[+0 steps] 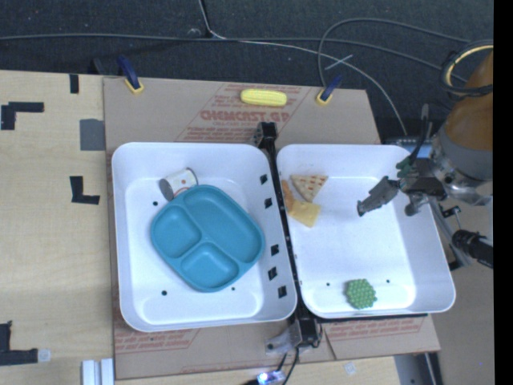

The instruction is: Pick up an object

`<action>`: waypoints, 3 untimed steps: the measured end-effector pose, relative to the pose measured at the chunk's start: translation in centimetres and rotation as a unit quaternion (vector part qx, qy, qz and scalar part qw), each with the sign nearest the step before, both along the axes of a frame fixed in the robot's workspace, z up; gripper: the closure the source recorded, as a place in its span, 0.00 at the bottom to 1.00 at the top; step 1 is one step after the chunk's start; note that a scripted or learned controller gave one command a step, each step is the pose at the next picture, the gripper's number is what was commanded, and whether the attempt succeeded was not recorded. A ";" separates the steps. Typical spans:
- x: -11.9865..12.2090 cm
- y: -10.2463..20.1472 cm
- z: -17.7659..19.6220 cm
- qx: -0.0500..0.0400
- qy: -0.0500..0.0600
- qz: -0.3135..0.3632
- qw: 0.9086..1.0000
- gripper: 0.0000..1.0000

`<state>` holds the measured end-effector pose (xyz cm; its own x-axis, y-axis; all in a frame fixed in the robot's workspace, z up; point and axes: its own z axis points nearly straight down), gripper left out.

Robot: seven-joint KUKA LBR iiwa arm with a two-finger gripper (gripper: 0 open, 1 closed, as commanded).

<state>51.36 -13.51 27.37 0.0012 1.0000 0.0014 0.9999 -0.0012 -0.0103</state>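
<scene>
Above the right bin (417, 239), the gripper (393, 197) spread open and empty, well apart from the green ball (361, 293).

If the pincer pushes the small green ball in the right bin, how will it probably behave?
The green ball looks round, so it would probably roll across the flat floor of the right bin. Its bumpy surface may give some grip. It seems small, therefore likely light.

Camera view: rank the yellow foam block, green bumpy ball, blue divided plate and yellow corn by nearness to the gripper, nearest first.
From the gripper, over the right bin:
1. Yellow foam block, right bin's left side.
2. Green bumpy ball, right bin's near edge; not far behind the block.
3. Yellow corn, on the cardboard beyond the bins.
4. Blue divided plate, left bin.
</scene>
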 end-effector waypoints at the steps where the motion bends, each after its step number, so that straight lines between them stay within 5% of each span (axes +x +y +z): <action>1: 0.2 0.0 0.4 -0.001 -0.004 0.001 1.000 0.00; 3: 0.1 1.2 -12.0 0.000 -0.001 0.001 1.000 0.00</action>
<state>51.43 -12.31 15.38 -0.0013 1.0000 0.0017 1.0000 0.0013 -0.0087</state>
